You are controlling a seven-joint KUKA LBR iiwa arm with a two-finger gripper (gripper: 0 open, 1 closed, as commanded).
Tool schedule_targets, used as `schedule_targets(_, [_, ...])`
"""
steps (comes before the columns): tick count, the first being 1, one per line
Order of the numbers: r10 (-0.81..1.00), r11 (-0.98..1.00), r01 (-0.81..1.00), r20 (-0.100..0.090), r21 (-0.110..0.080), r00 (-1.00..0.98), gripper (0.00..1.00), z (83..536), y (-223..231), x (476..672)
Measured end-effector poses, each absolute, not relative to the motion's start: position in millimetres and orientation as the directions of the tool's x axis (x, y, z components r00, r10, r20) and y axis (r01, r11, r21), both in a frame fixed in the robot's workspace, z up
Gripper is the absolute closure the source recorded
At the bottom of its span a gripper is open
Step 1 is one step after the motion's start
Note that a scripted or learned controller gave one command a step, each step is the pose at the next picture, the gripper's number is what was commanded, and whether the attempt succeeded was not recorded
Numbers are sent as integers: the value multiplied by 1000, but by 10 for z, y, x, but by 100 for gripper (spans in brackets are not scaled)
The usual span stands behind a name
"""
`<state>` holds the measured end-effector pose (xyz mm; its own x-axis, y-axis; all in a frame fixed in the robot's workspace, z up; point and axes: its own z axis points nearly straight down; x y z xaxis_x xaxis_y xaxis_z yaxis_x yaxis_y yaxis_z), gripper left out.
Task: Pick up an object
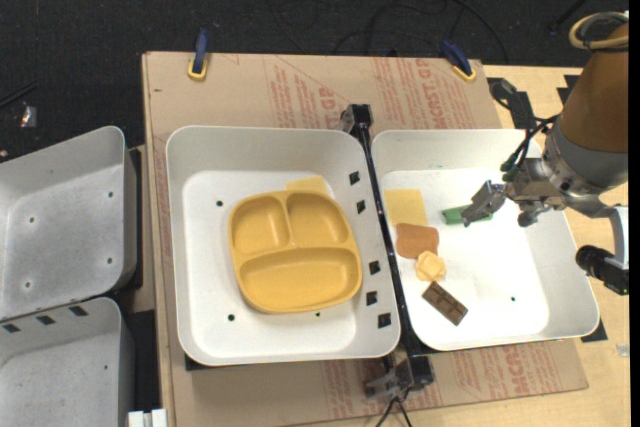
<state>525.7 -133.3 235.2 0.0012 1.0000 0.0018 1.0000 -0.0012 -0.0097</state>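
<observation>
The end effector (pixel 488 202) hovers low in the right bin (pixel 560 315), fingers apparently closed on a green object (pixel 456 213) at its tip. The grip looks marginal, just an edge, so lifting could let it slip free.

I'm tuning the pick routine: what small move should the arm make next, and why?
Probably lift a little and check the grasp. The gripper sits low in the right bin at the green object, but whether that piece is truly between the fingers is unclear.
</observation>
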Motion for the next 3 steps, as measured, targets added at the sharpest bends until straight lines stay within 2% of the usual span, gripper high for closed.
schedule_targets(1, [1000, 1, 1000, 0, -1, -1, 0, 2395, -1332, 5278])
schedule_targets(3, [1000, -2, 1000, 1, -5, 2, 0, 1509, -1324, 5181])
